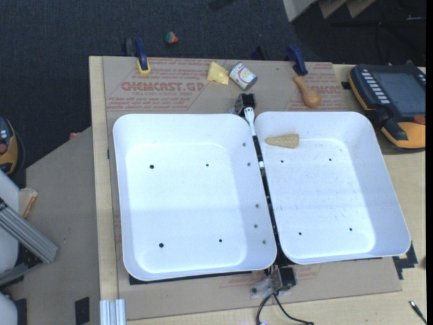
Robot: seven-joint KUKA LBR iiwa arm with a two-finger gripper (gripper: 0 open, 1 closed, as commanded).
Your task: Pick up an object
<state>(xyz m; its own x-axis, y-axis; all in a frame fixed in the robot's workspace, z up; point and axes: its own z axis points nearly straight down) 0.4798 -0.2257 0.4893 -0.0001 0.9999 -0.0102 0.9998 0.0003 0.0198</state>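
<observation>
Two shallow white bins sit side by side on the bench. Right bin (379,181) holds one item: a tan cone-shaped piece (282,141), lying flat at approx 11 o'clock in that bin, near the top wall and just beside the divider. Left bin (128,181): bare white floor w/ small dark dots. Outside the bins, at 12 o'clock on the board: yellow wedge (218,74), small can (243,76), wooden-handled tool (307,91). Gripper state: can't tell.
</observation>
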